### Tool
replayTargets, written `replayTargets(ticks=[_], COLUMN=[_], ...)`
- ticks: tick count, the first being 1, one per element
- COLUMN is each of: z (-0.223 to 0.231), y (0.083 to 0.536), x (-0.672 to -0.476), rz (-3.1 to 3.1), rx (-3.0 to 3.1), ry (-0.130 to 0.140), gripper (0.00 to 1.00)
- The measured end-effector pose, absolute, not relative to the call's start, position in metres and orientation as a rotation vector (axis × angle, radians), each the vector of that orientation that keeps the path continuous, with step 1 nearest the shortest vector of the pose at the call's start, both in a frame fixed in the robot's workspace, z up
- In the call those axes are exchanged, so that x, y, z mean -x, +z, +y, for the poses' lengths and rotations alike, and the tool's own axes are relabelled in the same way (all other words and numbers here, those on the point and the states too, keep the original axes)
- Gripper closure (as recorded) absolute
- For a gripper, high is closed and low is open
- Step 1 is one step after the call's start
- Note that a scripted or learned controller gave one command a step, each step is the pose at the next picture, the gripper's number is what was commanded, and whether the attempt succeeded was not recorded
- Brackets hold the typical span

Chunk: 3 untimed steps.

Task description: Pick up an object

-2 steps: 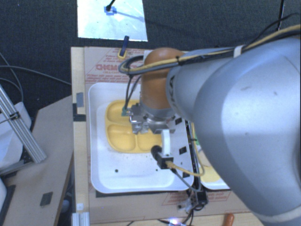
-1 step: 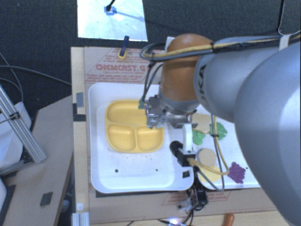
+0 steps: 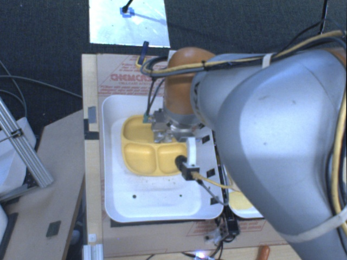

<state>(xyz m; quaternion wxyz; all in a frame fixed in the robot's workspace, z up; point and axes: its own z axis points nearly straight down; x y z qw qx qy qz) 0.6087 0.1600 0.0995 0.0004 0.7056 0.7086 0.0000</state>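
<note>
A yellow divided tray (image 3: 145,155), with three shallow compartments, lies flat in the upper half of the left white bin (image 3: 116,199), close to the bin's far and left walls; it is the likeliest thing to be picked up, and its raised rims and dividers are probably the only parts thin enough to pinch; the gripper (image 3: 172,133) hangs low over the tray's upper right corner, near where the dividers meet the rim, which suggests it is lining up on an edge; the wrist and its cabling cover that spot, so whether the jaws are spread or closed cannot be told, nor whether they touch the tray; the bin's near half is bare white floor, giving open room toward the camera; the far and left walls leave the tray little slack; the grey arm (image 3: 271,140) covers most of the right bin (image 3: 246,211), of which a near corner shows.
</note>
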Motion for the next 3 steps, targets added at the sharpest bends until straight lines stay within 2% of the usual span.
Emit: replayTargets(ticks=[1, 2, 3], z=[0.240, 0.234, 0.235], y=[0.200, 0.165, 0.225], x=[-0.605, -0.644, -0.565], rz=[2.231, 2.226, 2.231], rx=[-2.208, -2.214, -2.215], ry=[0.015, 0.004, -0.002], gripper=[1.00, 1.00, 1.00])
